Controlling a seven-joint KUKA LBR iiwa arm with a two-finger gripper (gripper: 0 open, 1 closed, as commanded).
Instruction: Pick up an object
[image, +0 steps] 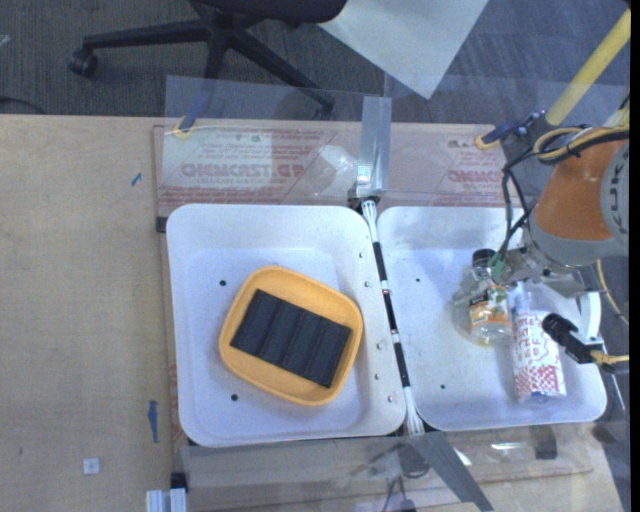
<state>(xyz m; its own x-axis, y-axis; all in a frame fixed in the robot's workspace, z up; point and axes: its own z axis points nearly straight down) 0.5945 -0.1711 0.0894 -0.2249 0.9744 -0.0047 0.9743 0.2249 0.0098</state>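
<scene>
Two objects lie in the right bin (430, 400): a small clear bottle (490, 318) and, touching its right side, a red-and-white patterned tube (536, 358) lying lengthwise toward the near rim. The gripper (497, 275) sits directly over the bottle's far end; whether it grips anything cannot be told. The left bin (200, 250) holds a yellow tray (290, 333) with a dark ribbed insert. Both bins rest on the wooden worktop (75, 300).

Arm (585, 195) reaching in from right — wrist bent down, hand (497, 285) low, pointing left.
</scene>
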